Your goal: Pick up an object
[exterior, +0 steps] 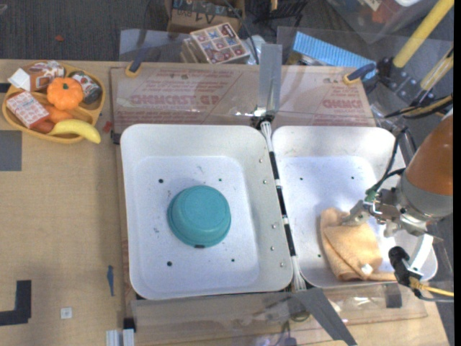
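Tan cloth (pixel 351 247) beside right bin's (pixel 324 146) front edge

The surface (pixel 57 215) is light brown wood. On it lie two white bins side by side, touching: the left bin (pixel 137 157) and the right bin (pixel 317 146). At 10 o'clock a yellow tray (pixel 14 114) of toy food rests on it.
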### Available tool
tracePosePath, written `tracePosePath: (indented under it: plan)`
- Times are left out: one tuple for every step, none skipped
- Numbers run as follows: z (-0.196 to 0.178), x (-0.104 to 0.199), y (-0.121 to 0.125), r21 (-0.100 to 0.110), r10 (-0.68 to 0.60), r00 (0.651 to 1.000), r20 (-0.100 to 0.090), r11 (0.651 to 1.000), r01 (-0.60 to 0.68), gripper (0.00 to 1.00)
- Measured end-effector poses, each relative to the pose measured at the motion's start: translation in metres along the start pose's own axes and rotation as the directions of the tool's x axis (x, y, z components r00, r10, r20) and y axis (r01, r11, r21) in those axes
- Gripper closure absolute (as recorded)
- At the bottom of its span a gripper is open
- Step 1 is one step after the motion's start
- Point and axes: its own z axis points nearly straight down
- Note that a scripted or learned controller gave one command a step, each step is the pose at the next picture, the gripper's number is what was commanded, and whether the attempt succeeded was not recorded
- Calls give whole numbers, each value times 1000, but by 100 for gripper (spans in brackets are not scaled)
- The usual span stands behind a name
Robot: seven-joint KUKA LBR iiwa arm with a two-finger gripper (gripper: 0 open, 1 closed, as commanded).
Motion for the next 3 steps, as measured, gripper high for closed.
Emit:
tracePosePath:
  plan:
    - [9, 70, -31, -3, -110, 994, -3, 994, 110, 0]
    - [-17, 36, 46, 1, -132, 991, 0, 991, 132, 0]
    - [12, 69, 24, -12, -295, 956, 3, 956, 295, 0]
